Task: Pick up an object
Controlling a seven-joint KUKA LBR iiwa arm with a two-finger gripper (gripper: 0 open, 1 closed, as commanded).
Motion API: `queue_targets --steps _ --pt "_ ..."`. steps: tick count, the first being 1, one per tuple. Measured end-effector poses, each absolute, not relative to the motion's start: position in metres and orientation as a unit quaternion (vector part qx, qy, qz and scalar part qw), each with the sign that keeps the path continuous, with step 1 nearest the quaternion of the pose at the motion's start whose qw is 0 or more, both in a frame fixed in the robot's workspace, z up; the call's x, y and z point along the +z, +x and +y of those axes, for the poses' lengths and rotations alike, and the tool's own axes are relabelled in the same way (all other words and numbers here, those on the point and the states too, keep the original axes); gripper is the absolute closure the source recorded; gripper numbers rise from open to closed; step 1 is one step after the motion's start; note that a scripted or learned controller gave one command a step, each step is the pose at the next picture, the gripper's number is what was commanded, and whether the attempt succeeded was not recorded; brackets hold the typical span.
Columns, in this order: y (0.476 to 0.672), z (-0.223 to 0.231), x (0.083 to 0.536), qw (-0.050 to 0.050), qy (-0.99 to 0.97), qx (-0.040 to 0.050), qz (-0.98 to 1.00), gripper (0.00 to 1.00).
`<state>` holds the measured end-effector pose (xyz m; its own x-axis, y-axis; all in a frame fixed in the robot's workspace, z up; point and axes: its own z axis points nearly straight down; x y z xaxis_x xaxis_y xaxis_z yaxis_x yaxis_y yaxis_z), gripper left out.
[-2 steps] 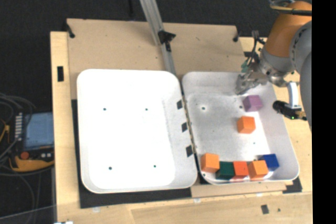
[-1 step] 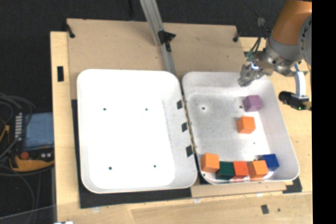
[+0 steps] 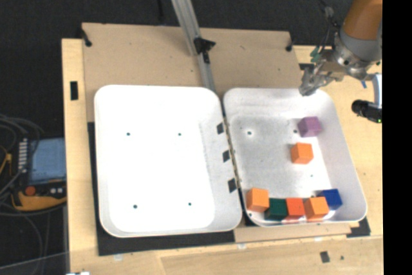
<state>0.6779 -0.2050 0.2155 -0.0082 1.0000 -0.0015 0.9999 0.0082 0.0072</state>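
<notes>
The right bin holds several small blocks. A purple block lies toward its back right, and an orange block sits just in front of it. Along the front wall stand an orange block, a dark green block, two more orange blocks and a blue block. My gripper hangs over the bin's back right corner, above and behind the purple block, with its fingers close together and nothing between them.
The left bin lies beside the right one, joined by black clips. A slanted metal pole rises from the back of the bench. Cables and a blue device lie off the bench at left.
</notes>
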Motion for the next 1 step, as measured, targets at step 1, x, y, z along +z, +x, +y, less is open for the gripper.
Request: queue_targets --steps 1 --pt "0.6790 -0.2064 0.2567 0.003 0.703 0.0018 0.711 1.00"
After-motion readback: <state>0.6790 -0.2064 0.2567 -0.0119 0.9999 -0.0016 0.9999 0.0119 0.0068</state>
